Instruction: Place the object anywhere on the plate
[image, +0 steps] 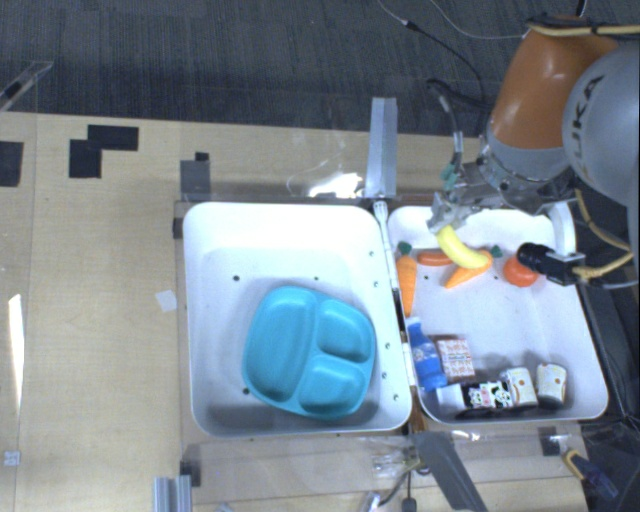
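Banana (462, 250) lies in the right bin (575, 340) just under your end effector (447, 212), whose grip state I cannot tell; blue plate (310, 350) waits in the left bin (220, 300).

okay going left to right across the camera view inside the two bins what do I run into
Blue three-compartment plastic plate in the left white bin → blue bottle against the right bin's left wall → yellow banana under the gripper → round orange-red fruit.
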